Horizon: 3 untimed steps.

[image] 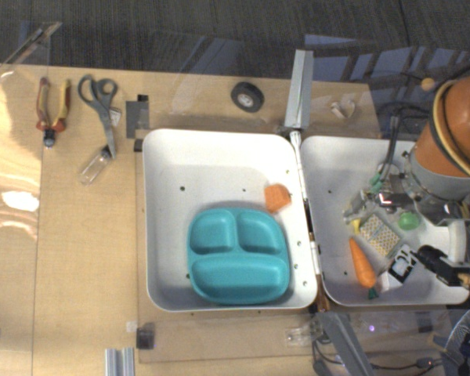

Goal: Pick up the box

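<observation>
In the right bin [329,210], a small flat box [378,236] with a speckled yellow-grey face lies near the middle. A black and white carton [402,265] sits just to its lower right. My gripper [384,197] hangs low over the bin, just above the speckled box in this view, amid a tangle of cables and metal parts. The grey arm with its orange band [458,135] reaches in from the right and hides the bin's far right side. Nothing can be seen held in the gripper.
An orange carrot [363,263] lies left of the carton and a green ball [408,221] right of the box. The left bin [164,210] holds a teal divided tray [239,255] and an orange lump [277,198]. Scissors [102,104], pliers [51,108] and a tape roll [247,96] lie on the bench.
</observation>
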### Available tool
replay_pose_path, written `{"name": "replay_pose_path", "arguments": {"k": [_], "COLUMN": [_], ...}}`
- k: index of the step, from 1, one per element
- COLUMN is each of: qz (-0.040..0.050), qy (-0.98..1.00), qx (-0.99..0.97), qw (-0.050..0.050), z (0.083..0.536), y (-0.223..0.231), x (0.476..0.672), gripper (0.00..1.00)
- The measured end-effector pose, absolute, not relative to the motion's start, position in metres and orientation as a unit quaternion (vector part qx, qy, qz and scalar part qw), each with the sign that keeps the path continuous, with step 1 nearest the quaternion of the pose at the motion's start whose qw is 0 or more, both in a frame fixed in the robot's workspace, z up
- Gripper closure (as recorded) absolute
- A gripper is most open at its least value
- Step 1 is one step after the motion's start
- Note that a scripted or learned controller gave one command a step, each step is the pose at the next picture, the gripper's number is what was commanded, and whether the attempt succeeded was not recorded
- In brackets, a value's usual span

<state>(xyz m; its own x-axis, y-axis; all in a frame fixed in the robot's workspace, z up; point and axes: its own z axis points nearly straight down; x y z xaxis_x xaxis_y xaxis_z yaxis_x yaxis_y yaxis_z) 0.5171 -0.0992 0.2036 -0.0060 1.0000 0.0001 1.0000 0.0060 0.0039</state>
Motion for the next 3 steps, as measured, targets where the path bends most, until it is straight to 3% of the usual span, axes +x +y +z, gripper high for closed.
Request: {"name": "replay_pose_path", "arguments": {"k": [1, 2, 3], "qz": [0.0017, 0.0041, 0.0051], "qy": [0.719, 0.673, 0.674], "qx": [0.695, 0.740, 0.739], "qw": [0.002, 0.006, 0.010], "z": [0.189, 0.089, 0.101], "y": [-0.154, -0.178, -0.179], "x": [0.497, 0.526, 0.529], "gripper": [0.00, 0.00, 1.00]}}
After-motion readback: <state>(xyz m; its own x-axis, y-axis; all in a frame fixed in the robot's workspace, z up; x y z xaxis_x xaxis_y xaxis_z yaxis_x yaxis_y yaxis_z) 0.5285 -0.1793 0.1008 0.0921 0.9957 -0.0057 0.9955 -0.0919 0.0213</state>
